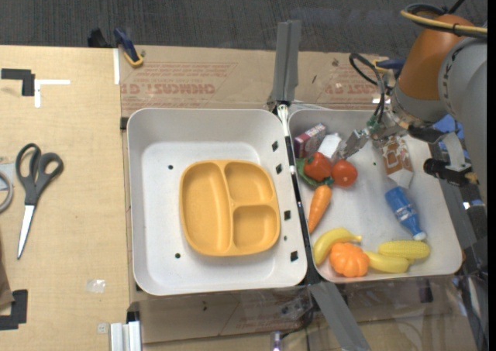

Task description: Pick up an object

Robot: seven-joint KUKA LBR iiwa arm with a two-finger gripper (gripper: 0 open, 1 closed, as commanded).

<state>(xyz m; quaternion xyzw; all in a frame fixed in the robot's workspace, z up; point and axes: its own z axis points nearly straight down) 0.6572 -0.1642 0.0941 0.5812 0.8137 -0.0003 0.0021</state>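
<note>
KUKA arm (446,70) reaches in from the right, wrist bent down over the right bin (446,214), w/ its jaws parted and released just above the red tomato (343,173), gripper (350,148) holding nothing. Left bin (147,210) holds a yellow divided plate (230,208); scissors (31,187) lie on the table (62,264).

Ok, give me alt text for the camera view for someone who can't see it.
A grey robot arm's tool hovers over the right white bin of toy food, beside a tomato and carrot. The left bin holds a yellow divided tray.
</note>
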